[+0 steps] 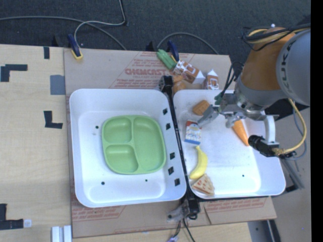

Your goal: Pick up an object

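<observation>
A grey and orange robot arm reaches from the right over the right bin. Its end effector hangs low between a small brown bread-like piece and a little carton; whether it is open or closed cannot be told, and nothing is visibly held. A banana, a waffle wedge and a carrot also lie in this bin. The carton, nearest, looks light and stiff; gripping across its narrow sides seems best. A green plate sits in the left bin.
</observation>
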`<control>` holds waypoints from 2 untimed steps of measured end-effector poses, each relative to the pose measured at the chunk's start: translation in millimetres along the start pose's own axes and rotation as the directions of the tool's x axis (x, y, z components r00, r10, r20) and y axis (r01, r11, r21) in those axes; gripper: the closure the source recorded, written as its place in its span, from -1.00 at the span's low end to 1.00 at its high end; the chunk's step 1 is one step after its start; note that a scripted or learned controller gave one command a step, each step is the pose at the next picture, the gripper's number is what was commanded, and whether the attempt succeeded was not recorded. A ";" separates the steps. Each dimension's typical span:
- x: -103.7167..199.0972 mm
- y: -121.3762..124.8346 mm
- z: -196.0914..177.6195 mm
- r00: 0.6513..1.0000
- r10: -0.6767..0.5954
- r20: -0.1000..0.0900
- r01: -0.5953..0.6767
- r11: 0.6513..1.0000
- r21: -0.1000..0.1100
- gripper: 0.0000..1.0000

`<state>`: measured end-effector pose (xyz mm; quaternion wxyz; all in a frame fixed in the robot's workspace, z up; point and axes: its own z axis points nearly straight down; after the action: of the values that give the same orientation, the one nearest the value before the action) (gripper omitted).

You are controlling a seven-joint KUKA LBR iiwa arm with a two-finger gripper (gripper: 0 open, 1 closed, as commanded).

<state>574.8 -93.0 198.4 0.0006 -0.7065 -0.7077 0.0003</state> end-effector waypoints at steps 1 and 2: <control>-18.9 -69.6 106.8 1.000 0.002 -0.001 -0.002 1.000 0.002 -1.00; -18.3 -69.4 97.4 1.000 0.001 -0.002 -0.001 1.000 0.003 1.00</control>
<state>505.3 -111.4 101.0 0.0023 -0.7069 -0.7073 0.0006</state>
